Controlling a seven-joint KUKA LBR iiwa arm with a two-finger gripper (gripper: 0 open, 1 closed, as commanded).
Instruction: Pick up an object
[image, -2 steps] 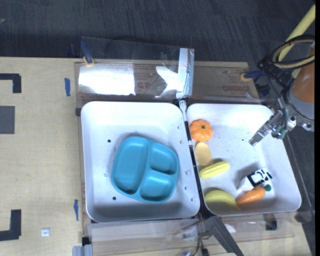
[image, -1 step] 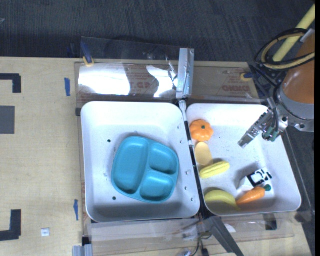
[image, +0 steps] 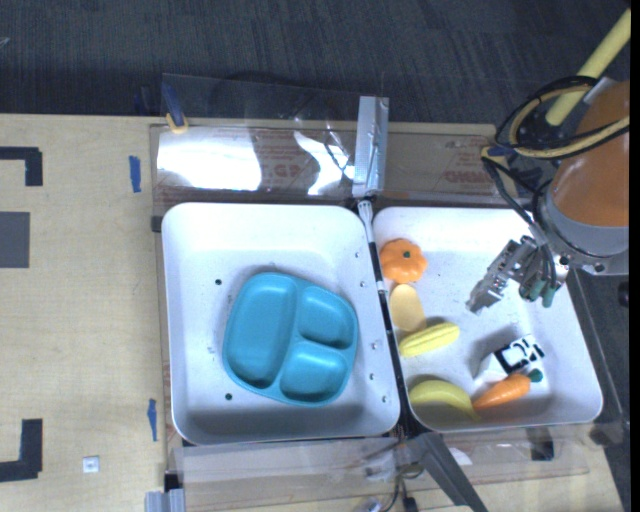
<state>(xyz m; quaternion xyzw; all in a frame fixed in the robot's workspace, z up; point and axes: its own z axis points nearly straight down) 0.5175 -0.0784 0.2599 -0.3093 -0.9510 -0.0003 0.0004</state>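
Arm (image: 600, 180): cut off by the right and top edges; only the orange band and the wrist section lay within view. Cables looped over it, hiding part of its upper body.

Gripper (image: 492, 292): small and seen at a slant; whether the fingers were apart or together could not be told.

Black-and-white object (image: 518, 354), right bin: too small to identify; markings unreadable.

Yellow-green fruit (image: 440, 396): right end covered by the carrot (image: 502, 391) lying against it.

Pale yellow item (image: 405, 305): lower end overlapped by the corn-like piece (image: 430, 338); kind unclear.

Clear plastic sheet (image: 260, 150) behind the bins: washed out by glare, surface beneath unreadable.

Right bin (image: 470, 222): far right corner hidden under the wrist.
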